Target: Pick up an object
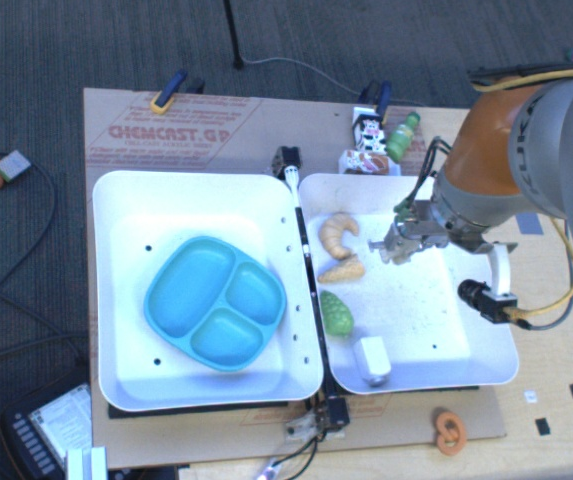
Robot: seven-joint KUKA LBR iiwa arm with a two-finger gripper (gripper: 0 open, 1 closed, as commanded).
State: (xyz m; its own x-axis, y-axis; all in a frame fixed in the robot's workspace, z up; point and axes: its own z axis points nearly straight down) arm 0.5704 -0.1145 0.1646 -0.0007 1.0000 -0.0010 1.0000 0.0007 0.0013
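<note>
Overhead, 2 shallow white bins sit side by side on a brown bench board. Inside the left bin (116, 268) lies a blue divided plate (216, 302) with 3 compartments, turned at a slant.

Objects in the right bin (486, 363) lie mostly along its left side. A pale croissant (338, 234) is near the top left, with a small tan pastry piece (342, 271) just below it. Further down, a green leafy toy (337, 315) rests against the wall between the bins, and a small white block (373, 358) lies near the bin's front edge.

From the right, the grey arm (551, 138) with its orange band (481, 153) reaches over the right bin. Its gripper (394, 247) hangs over the bin floor, just right of the croissant and the pastry piece, apart from both. Whether the gripper is spread or pressed together cannot be told from this slant, and nothing can be seen pinched in it.

Behind the bins stand a green bottle (402, 136) and a small printed carton (368, 150). An orange pretzel-shaped toy (450, 431) lies on the board in front of the right bin.
</note>
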